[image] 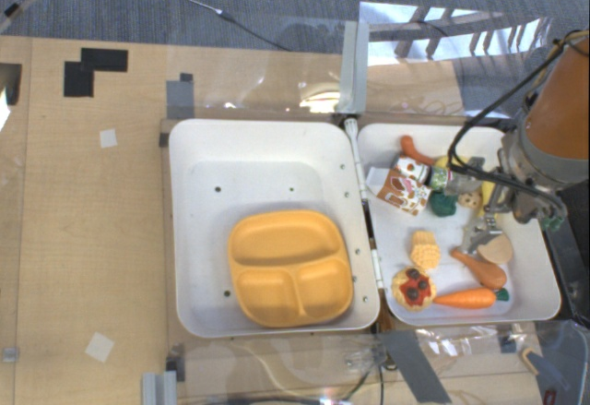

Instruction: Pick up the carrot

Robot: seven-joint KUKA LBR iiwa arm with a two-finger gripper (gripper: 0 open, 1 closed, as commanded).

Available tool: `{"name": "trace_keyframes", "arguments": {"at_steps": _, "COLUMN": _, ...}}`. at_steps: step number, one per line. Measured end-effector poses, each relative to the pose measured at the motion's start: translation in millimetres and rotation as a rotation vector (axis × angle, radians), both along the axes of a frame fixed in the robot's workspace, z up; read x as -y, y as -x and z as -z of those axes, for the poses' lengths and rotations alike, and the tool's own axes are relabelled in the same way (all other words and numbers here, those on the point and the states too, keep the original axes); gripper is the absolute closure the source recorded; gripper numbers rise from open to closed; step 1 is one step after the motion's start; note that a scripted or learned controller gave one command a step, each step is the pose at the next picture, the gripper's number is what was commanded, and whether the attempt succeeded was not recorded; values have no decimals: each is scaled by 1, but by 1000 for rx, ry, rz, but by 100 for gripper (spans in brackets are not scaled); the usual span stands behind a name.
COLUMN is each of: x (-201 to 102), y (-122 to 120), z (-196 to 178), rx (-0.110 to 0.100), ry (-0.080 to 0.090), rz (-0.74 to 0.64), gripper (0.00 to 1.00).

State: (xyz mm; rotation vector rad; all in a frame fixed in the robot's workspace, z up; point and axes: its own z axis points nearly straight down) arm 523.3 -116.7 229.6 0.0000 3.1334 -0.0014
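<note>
Approaching: gripper (481,232) hovers above the carrot (467,299), apart from it.
Fingers: cannot tell.
Next: descend onto carrot.

Light is even and fairly bright, falling from above, so the two white bins (267,154) read pale and clean with little shade inside them. A hot glare patch (318,101) sits on the worktop (83,237) just at 12 o'clock of the left bin's rim. At 1 o'clock, clear sheeting (442,29) throws streaky reflections. The yellow tray (290,267) casts a soft, thin shadow toward 7 o'clock. Focus is moderate throughout; small toys in the right bin look slightly soft. At 3 o'clock the arm's orange band (564,108) is blurred. Straight edges bow faintly near the corners.
</note>
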Motion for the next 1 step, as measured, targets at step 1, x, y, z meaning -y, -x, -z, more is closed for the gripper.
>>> {"name": "trace_keyframes", "arguments": {"at_steps": 1, "x": -22, "y": 7, "z": 123, "rx": 22, "ry": 2, "rz": 54, "gripper": 0}}
